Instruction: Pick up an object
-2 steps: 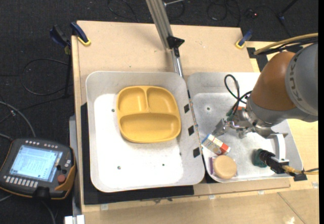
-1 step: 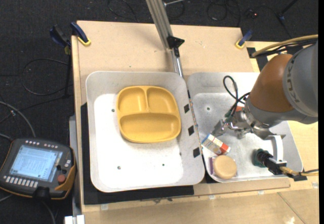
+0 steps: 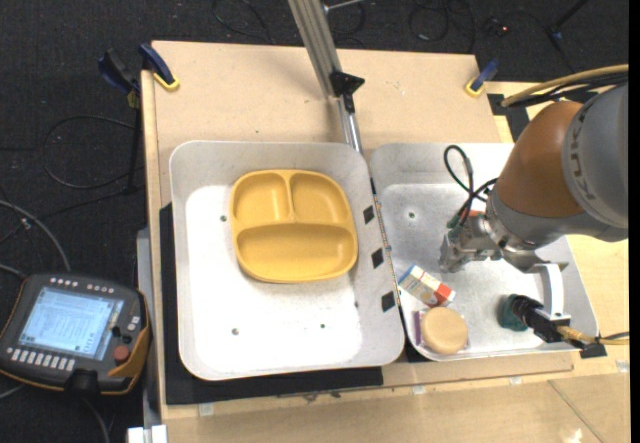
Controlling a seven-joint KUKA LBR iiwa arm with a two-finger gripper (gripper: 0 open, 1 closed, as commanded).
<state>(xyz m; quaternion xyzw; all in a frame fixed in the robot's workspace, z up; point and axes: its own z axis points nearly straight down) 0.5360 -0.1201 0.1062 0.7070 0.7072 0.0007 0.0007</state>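
Tan and puck-shaped, the disc [image 3: 444,330] lay at the right bin's [image 3: 400,181] front edge beside a small box [image 3: 424,284], probably light, stiff and best pinched across its rim, while the gripper [image 3: 462,249] hovered mid-bin, its state impossible to tell.

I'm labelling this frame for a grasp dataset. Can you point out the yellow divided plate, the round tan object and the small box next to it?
yellow divided plate [image 3: 294,247]: camera view, its large front compartment.
round tan object [image 3: 445,330]: camera view, middle of its top.
small box [image 3: 424,284]: camera view, its upper face.
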